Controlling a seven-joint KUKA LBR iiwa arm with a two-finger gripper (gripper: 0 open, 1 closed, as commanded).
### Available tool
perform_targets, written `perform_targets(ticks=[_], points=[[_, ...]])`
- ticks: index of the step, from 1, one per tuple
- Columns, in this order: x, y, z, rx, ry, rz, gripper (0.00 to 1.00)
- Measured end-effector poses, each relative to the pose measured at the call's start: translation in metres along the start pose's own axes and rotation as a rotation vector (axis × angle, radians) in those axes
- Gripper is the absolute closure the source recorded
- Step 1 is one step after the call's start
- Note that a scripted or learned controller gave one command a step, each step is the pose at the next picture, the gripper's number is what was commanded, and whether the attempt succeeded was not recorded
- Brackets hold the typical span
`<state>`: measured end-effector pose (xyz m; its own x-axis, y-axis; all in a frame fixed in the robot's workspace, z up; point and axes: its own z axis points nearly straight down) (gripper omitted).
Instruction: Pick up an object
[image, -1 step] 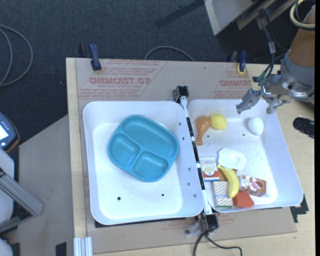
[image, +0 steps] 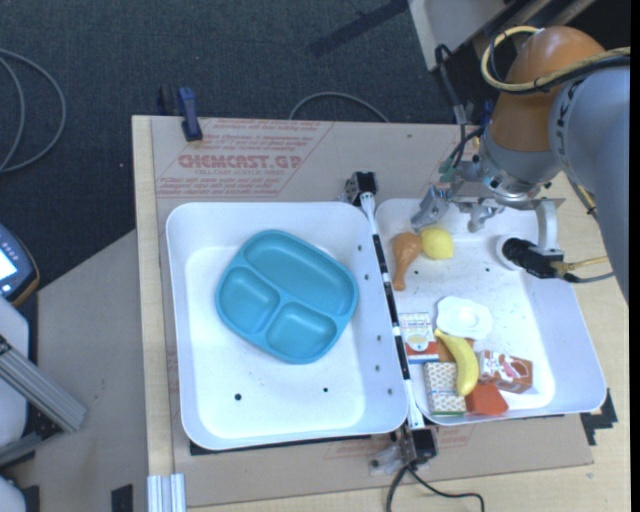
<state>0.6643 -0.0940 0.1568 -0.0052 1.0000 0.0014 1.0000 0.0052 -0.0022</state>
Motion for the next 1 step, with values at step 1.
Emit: perform_targets(ticks=[1], points=[[-0.0003,0.0030,0.0730,-0.002,-0.001,0.003,0.00]])
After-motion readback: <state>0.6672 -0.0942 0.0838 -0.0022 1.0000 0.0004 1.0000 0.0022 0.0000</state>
